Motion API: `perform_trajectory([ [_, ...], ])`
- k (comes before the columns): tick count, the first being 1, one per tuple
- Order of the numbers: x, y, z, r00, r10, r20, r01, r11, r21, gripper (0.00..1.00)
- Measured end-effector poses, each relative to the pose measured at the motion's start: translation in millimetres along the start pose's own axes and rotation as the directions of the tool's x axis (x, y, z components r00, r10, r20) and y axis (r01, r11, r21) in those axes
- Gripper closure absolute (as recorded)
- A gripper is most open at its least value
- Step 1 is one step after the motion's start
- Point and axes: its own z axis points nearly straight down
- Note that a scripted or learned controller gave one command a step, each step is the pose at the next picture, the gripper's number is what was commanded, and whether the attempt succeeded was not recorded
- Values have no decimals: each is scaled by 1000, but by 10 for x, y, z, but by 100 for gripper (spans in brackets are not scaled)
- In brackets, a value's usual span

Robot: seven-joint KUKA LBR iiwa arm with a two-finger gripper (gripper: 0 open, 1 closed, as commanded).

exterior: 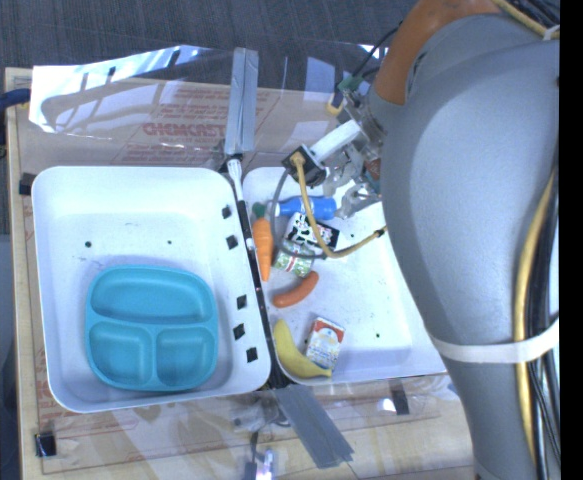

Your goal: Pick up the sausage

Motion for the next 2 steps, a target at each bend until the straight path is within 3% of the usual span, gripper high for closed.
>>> perform_trajectory([
  [1,-192,-2,1297,990,140,-6,-140,990,1,100],
  [2,-741,641,1397,994,104,-46,-105,994,-19,100],
])
